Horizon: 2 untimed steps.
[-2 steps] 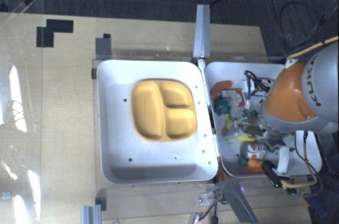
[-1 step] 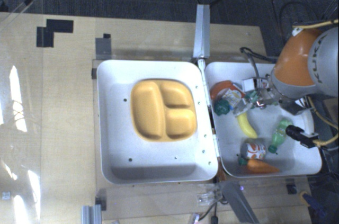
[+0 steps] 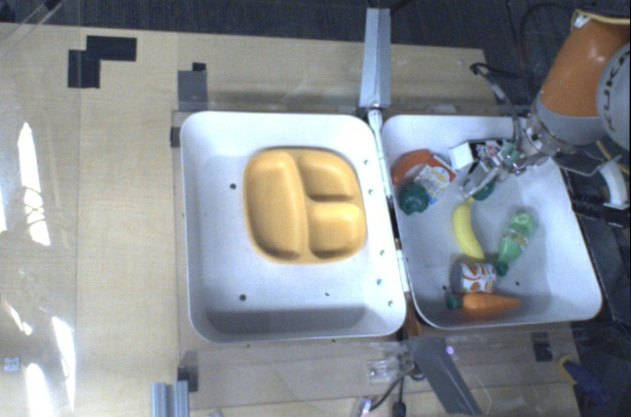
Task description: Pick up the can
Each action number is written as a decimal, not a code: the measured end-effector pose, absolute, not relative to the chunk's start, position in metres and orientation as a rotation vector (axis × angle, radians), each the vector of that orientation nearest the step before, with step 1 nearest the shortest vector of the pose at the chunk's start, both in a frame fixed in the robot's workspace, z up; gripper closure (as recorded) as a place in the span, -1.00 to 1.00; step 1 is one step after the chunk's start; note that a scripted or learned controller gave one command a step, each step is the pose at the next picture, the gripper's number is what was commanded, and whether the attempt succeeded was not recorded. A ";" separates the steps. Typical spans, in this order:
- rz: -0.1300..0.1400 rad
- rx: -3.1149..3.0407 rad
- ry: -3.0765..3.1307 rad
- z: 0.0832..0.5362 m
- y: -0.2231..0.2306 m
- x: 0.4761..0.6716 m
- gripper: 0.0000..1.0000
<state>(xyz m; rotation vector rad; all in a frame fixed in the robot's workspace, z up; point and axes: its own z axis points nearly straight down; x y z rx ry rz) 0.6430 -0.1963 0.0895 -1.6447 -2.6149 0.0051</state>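
The can [image 3: 476,277] has an orange and white label and rests near the front of the right bin [image 3: 582,282]. An orange carrot [image 3: 488,304] lies right against its front side. My gripper [image 3: 481,182] hangs over the back half of that bin, just above the top end of a yellow banana [image 3: 466,230]. It is well apart from the can, with nothing visibly held. The arm's orange band [image 3: 582,75] comes in from the right.
The right bin also holds a green bottle [image 3: 515,239], a small dark green item [image 3: 412,198], a red and white package [image 3: 421,169] and a white box [image 3: 460,154]. In the left bin [image 3: 212,208] lies a yellow divided tray [image 3: 302,204]. A metal post [image 3: 376,60] stands between the bins.
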 end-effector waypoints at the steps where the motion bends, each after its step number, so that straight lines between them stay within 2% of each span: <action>1: 0.024 -1.753 -2.514 0.094 -0.195 0.655 -1.00; 2: 0.028 -2.145 -2.215 0.089 -0.191 0.662 -1.00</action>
